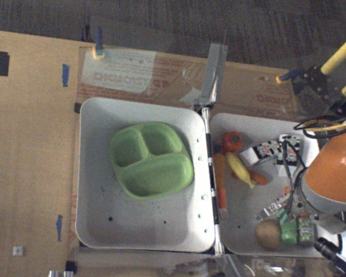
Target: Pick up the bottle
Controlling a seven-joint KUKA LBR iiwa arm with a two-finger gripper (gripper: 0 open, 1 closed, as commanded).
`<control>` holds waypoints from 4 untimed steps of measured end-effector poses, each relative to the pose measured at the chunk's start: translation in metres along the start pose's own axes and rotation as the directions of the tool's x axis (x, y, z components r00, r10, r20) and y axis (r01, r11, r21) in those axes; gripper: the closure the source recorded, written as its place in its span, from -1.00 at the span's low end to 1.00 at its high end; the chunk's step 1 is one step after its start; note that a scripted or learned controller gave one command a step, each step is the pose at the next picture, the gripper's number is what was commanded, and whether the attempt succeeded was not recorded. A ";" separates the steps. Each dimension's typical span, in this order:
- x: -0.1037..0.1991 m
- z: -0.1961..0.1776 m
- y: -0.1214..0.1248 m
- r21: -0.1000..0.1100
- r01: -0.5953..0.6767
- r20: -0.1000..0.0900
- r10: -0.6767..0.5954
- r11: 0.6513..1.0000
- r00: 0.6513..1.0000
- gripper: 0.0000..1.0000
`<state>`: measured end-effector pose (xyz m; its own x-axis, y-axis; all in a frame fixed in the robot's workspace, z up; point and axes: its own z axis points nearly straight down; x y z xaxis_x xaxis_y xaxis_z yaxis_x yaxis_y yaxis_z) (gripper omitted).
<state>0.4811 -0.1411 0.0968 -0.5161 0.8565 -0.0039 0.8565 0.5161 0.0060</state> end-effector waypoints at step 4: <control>-0.069 -0.042 0.117 0.004 0.086 -0.002 -0.086 0.996 0.996 -1.00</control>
<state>0.6170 -0.1399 0.1401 -0.5876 0.8091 -0.0020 0.8091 0.5876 0.0016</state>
